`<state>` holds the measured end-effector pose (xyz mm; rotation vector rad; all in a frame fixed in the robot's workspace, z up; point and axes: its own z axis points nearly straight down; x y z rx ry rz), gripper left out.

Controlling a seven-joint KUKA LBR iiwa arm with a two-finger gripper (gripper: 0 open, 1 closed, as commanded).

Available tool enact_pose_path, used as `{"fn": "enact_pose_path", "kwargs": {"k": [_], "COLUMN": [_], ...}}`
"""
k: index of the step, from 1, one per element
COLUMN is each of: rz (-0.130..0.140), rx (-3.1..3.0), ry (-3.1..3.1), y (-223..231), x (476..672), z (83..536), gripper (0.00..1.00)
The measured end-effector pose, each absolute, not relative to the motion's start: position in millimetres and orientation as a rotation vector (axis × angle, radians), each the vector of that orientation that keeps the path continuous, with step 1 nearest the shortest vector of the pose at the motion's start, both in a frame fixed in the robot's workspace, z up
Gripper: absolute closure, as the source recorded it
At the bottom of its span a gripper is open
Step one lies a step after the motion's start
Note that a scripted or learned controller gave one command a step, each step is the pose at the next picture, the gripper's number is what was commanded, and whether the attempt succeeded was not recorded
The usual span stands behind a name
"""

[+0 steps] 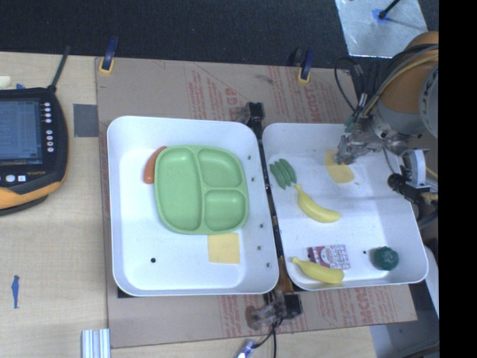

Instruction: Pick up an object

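Note:
My gripper (345,155) is low over the far part of the right bin (399,222), right at a pale yellow cheese piece (340,172) that lies partly under its tip. Also in that bin lie a green bean pod (283,173), a banana (317,207), a second banana (319,271) at the near edge, a small pink-and-white packet (329,256) and a dark green round object (385,258).
The left bin (127,222) holds a green divided plate (201,189), an orange-red item (151,165) partly under the plate's left edge, and a yellow cheese square (224,248). A teach pendant (26,144) lies at the far left of the bench.

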<state>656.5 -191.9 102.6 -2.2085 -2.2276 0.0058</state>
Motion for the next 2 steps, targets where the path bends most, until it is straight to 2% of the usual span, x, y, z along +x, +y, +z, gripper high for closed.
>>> {"fn": "enact_pose_path", "kwargs": {"k": [1,2], "rz": [0.006,0.005], "rx": [-2.208,-2.212], "ry": [-2.228,-2.226], "y": [-191.9,-193.7], "x": [656.4,656.2], "z": [102.4,91.8], "gripper": [0.00,0.00]}}
